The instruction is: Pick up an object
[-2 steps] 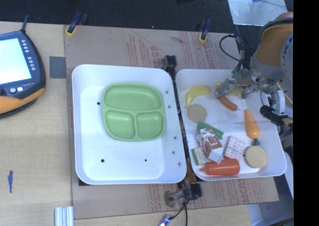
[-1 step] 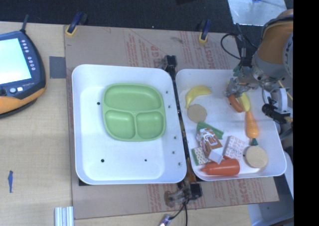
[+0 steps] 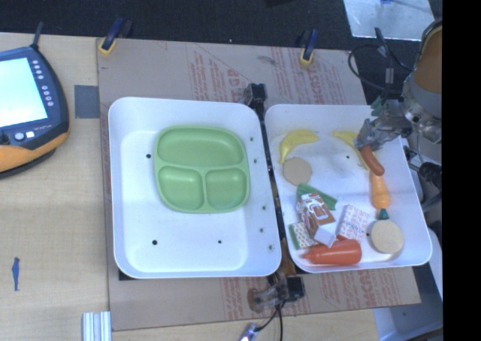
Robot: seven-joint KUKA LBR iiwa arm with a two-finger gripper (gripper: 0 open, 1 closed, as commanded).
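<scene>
My gripper (image 3: 376, 134) hangs over the far right corner of the right bin (image 3: 418, 261), right above the upper end of a reddish-brown sausage (image 3: 373, 161); whether it touches the sausage is unclear. Below the sausage lies an orange carrot (image 3: 380, 191). A yellow banana (image 3: 298, 140), a small yellow piece (image 3: 346, 137) and a round tan biscuit (image 3: 297, 170) lie at the bin's far left. Printed packets (image 3: 316, 213), a white and red packet (image 3: 353, 221), a red pepper (image 3: 332, 254) and a second round biscuit (image 3: 387, 236) crowd the near side.
The left bin (image 3: 128, 257) holds a green divided plate (image 3: 201, 168). A teach pendant (image 3: 26, 110) lies on the bench at the far left. Two clamps (image 3: 111, 35) (image 3: 307, 45) grip the board's far edge. Cables run near the arm at upper right.
</scene>
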